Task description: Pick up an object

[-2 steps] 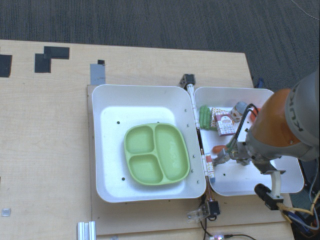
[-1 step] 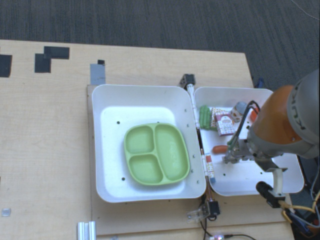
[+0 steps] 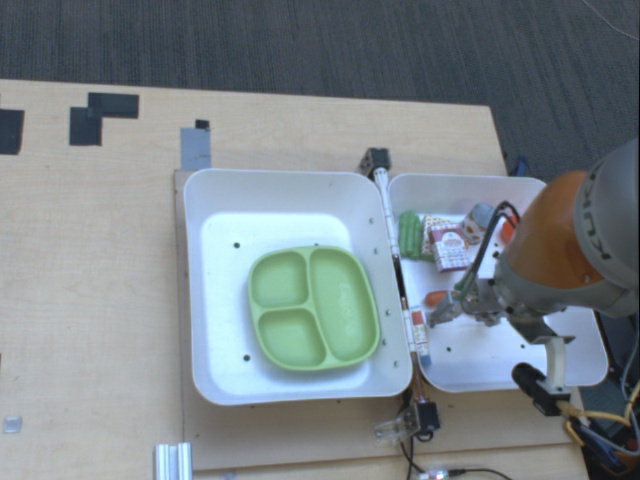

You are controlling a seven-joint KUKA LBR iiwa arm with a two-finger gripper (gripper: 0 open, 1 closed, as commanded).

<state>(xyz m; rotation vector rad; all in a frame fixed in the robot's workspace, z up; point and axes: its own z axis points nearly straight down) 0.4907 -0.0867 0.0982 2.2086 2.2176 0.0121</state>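
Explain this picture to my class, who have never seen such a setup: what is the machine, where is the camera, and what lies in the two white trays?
The camera is fixed above a wooden bench and looks down at a slant. The grey shape with an orange band is a robot arm reaching in from the right. Its gripper, a two-finger claw, hangs low over the right bin; whether it holds anything cannot be told here. The left bin holds a green divided plate with three sections. At the far end of the right bin lie small items: a green object, a red and white packet and a few others partly hidden by the arm.
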